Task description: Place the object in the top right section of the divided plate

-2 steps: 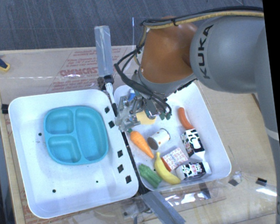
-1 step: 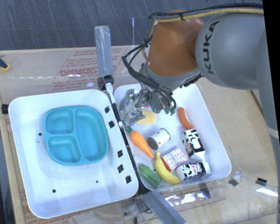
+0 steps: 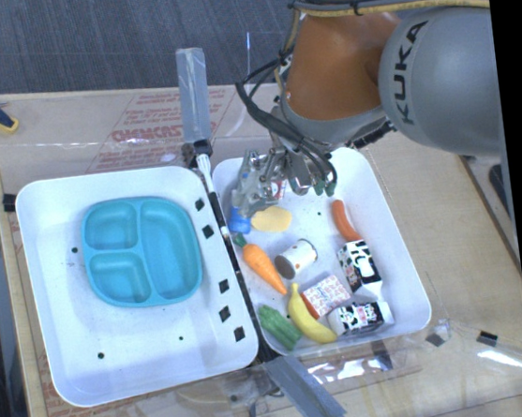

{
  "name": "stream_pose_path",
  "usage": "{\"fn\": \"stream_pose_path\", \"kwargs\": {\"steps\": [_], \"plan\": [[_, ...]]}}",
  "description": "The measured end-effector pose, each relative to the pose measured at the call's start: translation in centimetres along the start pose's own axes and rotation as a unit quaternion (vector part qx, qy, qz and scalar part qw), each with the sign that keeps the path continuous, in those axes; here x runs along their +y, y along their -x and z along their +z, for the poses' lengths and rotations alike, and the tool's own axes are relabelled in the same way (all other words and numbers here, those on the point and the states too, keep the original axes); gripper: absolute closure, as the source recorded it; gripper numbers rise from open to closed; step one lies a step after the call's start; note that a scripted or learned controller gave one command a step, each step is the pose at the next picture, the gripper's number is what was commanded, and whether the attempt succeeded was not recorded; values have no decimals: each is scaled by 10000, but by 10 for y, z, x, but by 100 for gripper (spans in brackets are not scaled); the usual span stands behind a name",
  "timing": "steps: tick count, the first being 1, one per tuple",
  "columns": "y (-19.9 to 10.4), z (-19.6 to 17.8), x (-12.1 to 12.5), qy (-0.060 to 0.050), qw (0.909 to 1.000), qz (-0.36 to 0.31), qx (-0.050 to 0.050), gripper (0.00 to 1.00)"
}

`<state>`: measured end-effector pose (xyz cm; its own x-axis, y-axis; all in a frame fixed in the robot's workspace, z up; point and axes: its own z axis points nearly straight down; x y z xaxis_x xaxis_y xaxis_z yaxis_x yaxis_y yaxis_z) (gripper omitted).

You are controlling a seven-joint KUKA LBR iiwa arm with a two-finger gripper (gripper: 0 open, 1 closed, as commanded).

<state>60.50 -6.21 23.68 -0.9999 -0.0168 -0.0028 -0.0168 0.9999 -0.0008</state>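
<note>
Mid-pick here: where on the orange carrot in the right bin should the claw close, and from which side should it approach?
Grip the orange toy carrot across its thick middle, coming straight down from above. It lies flat and slanted, tapering toward the lower right, so the claw should close across its width. The yellow banana and small cylindrical can sit close by, so side approaches look crowded.

Light blue divided plate (image 3: 142, 250), lying flat at the middle of the left bin, left of frame centre. Rounded-rectangle outline, three sections: two smaller ones stacked on the frame-left side, one long one on the frame-right side. All three sections bare. Which toy counts as the object cannot be told; candidates clustered in the right bin, among them a pale yellow lemon (image 3: 271, 219) near that bin's upper left.
</note>
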Motion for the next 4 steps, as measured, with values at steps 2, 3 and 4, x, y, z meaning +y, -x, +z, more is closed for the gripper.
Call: {"fn": "stream_pose_path", "kwargs": {"steps": [2, 3, 4], "plan": [[-119, 14, 125, 1, 9992, 402, 17, 100], [-127, 45, 57, -3, 9828, 1849, 24, 100], [-75, 45, 98, 3, 9974, 727, 5, 100]]}}
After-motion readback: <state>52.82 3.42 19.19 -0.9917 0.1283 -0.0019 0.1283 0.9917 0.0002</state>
